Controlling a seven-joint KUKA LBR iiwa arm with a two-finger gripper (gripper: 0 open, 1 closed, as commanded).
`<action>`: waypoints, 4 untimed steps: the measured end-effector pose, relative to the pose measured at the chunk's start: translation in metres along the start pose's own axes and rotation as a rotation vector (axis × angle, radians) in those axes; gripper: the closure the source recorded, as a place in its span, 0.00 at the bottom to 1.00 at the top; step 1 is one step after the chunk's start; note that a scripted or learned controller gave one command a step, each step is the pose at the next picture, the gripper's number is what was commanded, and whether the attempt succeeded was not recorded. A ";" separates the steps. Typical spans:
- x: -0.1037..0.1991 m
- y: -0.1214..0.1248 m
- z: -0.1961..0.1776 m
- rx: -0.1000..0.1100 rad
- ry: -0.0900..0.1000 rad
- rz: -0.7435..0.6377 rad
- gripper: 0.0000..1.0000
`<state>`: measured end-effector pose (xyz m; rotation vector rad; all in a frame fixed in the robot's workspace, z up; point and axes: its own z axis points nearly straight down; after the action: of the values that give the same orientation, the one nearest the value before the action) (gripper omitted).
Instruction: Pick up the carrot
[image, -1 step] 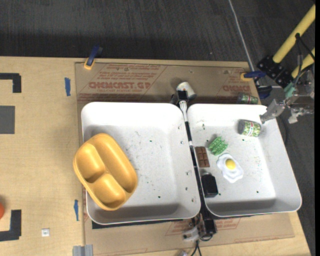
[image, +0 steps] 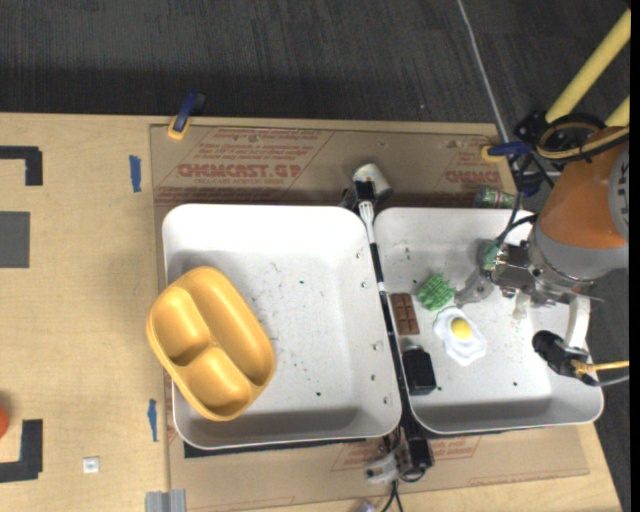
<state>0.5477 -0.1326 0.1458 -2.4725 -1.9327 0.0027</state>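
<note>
My gripper (image: 496, 296) hangs over the middle of the right bin (image: 500, 415), below the grey wrist and its orange band. Two thin pale fingers (image: 469, 292) point down and stand apart, with nothing between them. Just left of them lies a green leafy piece (image: 435, 292), and a fried egg (image: 461, 334) sits in front of them. The arm hides the back right part of this bin, and whatever lies under it is covered.
A brown chocolate bar (image: 404, 313) and a black block (image: 418, 370) lie along the right bin's left wall. The left bin (image: 300, 240) holds a yellow two-compartment dish (image: 210, 341) at its front left. A small orange-red thing (image: 3, 422) sits at the bench's far left edge.
</note>
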 end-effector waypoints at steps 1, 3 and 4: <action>0.033 -0.037 0.060 -0.007 0.001 0.027 0.00; 0.065 -0.083 -0.038 0.000 0.000 -0.231 0.00; 0.107 -0.097 -0.038 -0.002 -0.001 -0.695 0.00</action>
<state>0.4796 -0.0052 0.1847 -1.6672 -2.6608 -0.0002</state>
